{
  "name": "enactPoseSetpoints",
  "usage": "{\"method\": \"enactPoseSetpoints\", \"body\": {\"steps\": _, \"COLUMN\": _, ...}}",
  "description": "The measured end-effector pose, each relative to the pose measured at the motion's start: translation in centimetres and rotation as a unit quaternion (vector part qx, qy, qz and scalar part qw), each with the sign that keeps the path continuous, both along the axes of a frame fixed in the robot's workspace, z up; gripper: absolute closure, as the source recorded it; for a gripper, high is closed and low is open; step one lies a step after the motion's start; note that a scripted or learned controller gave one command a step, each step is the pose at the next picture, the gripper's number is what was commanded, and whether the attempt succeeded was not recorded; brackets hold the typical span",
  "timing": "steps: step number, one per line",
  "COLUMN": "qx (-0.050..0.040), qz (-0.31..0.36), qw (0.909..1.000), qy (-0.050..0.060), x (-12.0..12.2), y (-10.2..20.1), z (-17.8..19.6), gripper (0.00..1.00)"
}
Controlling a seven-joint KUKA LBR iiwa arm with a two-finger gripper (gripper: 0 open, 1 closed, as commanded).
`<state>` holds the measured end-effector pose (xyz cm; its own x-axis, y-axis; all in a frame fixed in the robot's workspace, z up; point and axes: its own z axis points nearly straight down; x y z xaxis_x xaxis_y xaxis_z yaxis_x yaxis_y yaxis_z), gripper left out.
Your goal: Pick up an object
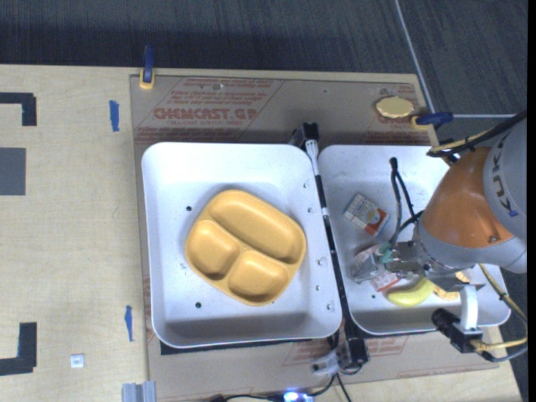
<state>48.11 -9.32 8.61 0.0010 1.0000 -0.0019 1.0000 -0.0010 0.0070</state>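
Note:
A yellow three-compartment plate lies upside down in the left bin. In the right bin I see a small white and orange packet, a clear crumpled wrapper and a yellow banana-like object near the front. My gripper is low in the right bin, right above the banana and beside the wrapper. The wrist and orange band hide most of the fingers.
A cardboard sheet lies under both bins on the wooden bench. A blue clamp holds its back left corner, and a tan disc sits at back right. Black cables hang over the right bin.

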Motion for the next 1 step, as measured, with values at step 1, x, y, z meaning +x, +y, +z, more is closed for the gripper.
{"method": "enactPoseSetpoints", "body": {"steps": 1, "qx": 0.0008, "qz": 0.001, "qw": 1.0000, "qy": 0.000, "x": -0.01, "y": -0.13, "z": 0.00, "gripper": 0.00}}
